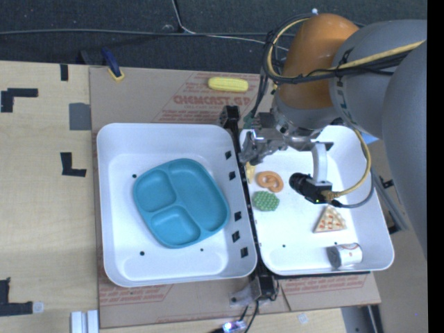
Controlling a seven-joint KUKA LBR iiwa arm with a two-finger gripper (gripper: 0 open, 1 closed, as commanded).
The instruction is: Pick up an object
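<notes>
Jaws obscured; gripper (255,146) hovers above pretzel (269,180).

Claw (258,146) over right bin (374,252) near pretzel (269,180), green disc (265,200), pizza slice (331,220); blue tray (180,201) in left bin (111,186).

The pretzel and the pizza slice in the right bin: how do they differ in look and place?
The pretzel is a brown, rounded loop; the pizza slice is a flat triangle, yellow with red spots. The pretzel lies near the bin's left wall, just above a green round piece; the pizza slice lies further right and lower. Both lie flat in the right bin.
</notes>
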